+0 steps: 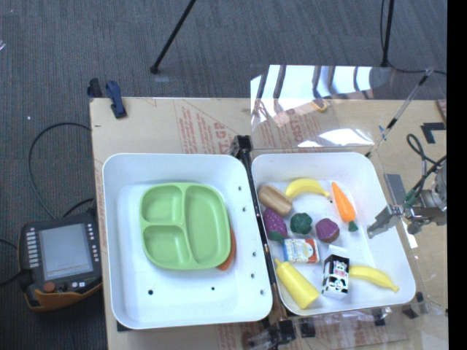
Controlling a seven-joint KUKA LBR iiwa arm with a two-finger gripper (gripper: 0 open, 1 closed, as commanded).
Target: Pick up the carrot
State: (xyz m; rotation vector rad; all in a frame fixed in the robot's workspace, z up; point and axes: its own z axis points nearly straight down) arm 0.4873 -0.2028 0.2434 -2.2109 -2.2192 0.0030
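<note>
Carrot (343, 202) lies in right bin (379, 188); gripper (419, 214) beside it, state unclear.

Pincer (384, 221) at right edge, low, holding nothing.

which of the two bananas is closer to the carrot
The banana along the right bin's far side, just left of the carrot. The other banana lies near the bin's front right corner.

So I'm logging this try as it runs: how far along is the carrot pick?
Nothing looks done yet. The carrot lies in the right bin, near its upper right, beside a banana, with nothing gripping it. The gripper sits at the bin's right side, apart from the carrot. Reaching over, closing on it and lifting are all left.
</note>
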